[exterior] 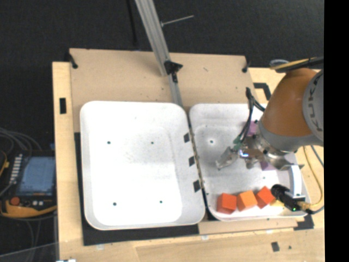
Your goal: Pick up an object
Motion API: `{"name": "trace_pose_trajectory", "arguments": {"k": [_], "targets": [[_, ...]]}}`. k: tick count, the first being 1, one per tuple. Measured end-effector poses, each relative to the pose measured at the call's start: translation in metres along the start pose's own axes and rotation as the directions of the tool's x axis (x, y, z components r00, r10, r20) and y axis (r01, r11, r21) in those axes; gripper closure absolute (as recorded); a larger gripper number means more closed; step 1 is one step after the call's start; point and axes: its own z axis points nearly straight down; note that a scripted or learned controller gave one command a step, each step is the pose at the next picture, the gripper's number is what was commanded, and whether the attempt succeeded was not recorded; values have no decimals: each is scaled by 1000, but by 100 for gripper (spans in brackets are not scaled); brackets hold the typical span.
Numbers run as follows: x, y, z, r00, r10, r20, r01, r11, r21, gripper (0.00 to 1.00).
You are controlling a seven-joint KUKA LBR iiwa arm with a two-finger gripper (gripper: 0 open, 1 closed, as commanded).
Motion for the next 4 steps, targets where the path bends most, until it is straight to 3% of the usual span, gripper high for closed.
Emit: {"name": "trace_pose_trajectory", "arguments": {"k": [1,2,3,4], "targets": [[-1,0,42,1000,0,0,0,1000,-1,0],[-1,2,29,1000,7,0,-7,1000,-11,100],[-5,12,-27,1000,-4,1,4,1000,-9,100],[-3,7,-74,1000,-5,1,5,1000,-12,100]]}}
